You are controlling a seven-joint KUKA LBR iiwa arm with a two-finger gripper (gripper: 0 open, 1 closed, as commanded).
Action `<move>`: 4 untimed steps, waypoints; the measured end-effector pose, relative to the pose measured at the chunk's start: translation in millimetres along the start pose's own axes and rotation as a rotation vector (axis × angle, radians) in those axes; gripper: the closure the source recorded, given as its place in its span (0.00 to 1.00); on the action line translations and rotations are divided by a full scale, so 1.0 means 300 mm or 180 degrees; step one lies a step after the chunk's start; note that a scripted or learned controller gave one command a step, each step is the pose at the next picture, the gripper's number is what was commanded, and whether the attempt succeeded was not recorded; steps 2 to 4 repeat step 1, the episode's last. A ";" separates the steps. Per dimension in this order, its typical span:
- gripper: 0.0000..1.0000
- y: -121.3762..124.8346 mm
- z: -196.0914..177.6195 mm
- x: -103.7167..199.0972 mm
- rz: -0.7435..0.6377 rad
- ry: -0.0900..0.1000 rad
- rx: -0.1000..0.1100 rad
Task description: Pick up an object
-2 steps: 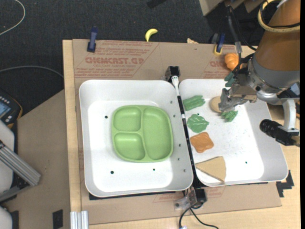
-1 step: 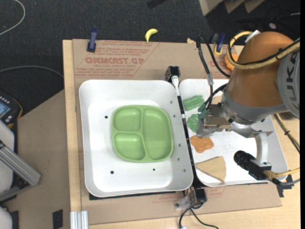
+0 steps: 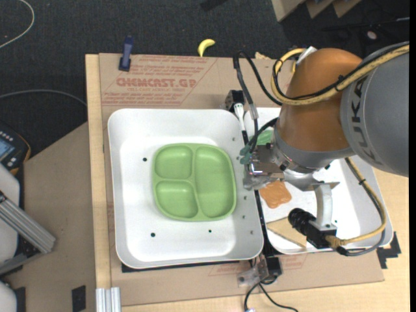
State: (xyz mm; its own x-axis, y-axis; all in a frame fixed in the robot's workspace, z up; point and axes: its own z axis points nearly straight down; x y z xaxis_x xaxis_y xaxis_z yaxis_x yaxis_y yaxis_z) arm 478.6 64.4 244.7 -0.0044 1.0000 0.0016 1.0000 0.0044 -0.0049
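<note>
Can't tell if my gripper [image 3: 259, 173] is open or clenched; I'd centre squarely over the orange piece [image 3: 277, 194] before committing.

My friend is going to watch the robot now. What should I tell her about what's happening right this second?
Gripper: low over the edge where the two bins meet, on the right bin's side. Whether it is open or shut cannot be told from here.
Things: a green divided plate lies flat in the left bin. A flat orange piece lies in the right bin, right beside the gripper and partly under the arm.
Done: nothing is visibly held or lifted yet.
Left: grasp one thing and raise it. The orange piece is closest, so it is probably the target.
</note>
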 end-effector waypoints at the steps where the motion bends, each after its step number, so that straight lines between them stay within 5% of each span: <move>1: 1.00 0.023 -0.643 -0.014 0.0007 0.0007 -0.0085; 4: 1.00 0.023 -0.643 -0.014 0.0007 0.0007 -0.0085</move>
